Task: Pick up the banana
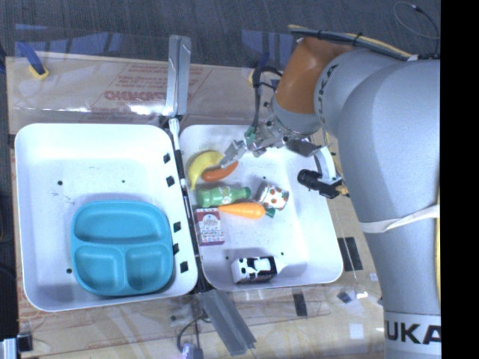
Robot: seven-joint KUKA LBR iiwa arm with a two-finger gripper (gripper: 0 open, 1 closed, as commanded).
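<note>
Nearest the camera, along the bench's front edge, grey metal brackets (224,321) jut from under the clear plastic sheeting (97,81) that covers the brown bench top (224,77). Two shallow white bins sit side by side on it, touching along a clipped seam. The left white bin (45,155) holds a turquoise plastic divided tray (121,247) with three compartments, lying toward its front. The right white bin (318,264) carries a scatter of small things: a black-and-white toy car (256,268) near the front wall, a small red-and-white carton (210,226) against the seam, an orange toy carrot (243,210) lying crosswise, a green plastic bottle (223,195) just behind it, and a small round spotted toy (274,197) at the carrot's right end. Farther back, the yellow banana (200,165) curves against the left wall of the right bin, with an orange-red chilli-shaped toy (219,173) lying across its lower edge. The two-finger gripper (238,150) hangs just beside and right of the banana, over the chilli's tip; whether its fingers are spread or pressed together cannot be told, and nothing is seen between them. The grey arm with its orange band (307,73) fills the right side. Beyond the bench lies dark grey carpet (112,6), with a black cable (419,17) at the far right.
</note>
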